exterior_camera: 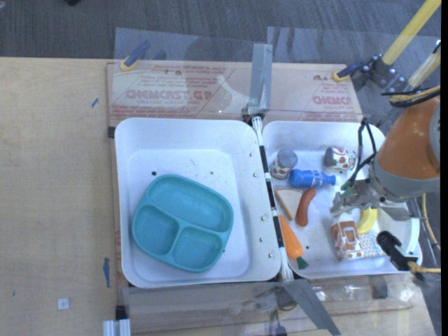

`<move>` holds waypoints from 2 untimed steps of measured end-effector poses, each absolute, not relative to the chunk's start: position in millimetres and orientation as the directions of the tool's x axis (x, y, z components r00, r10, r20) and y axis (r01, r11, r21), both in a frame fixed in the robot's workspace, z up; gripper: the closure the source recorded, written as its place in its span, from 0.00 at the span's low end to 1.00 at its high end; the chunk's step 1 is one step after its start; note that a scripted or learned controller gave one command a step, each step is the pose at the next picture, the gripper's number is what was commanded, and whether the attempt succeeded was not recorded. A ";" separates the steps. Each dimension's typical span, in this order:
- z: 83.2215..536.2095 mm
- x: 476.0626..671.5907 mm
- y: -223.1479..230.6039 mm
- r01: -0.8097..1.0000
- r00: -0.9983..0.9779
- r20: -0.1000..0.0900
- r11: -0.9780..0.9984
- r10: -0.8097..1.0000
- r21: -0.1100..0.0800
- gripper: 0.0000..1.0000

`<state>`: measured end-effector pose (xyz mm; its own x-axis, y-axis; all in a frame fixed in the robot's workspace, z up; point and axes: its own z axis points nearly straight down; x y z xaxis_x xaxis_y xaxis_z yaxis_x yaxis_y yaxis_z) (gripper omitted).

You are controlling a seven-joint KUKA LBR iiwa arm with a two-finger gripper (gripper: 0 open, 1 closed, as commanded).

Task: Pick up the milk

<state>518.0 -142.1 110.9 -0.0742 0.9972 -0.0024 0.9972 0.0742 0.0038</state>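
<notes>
The milk [346,239] is a small white carton with orange-red print, lying near the front of the right bin [318,267]. My gripper [348,200] hangs just behind the carton, between it and the blue bottle [311,179], with the grey and orange arm reaching in from the right. Nothing shows between the gripper and the carton. A yellow banana [367,220] lies right beside the carton, partly under the wrist.
Also in the right bin are a small tin [283,164], a red-and-white cup [340,159], a bread slice [286,202], a sausage [303,207] and a carrot [292,241]. In the left bin [133,138] lies a teal divided plate [182,221].
</notes>
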 end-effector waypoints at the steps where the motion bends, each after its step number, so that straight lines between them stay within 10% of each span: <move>1: 111.0 518.0 -142.1 0.997 -0.074 -0.002 0.074 0.997 0.004 0.00; 2: 88.4 482.4 -134.9 0.997 -0.079 -0.001 0.079 0.997 0.010 0.00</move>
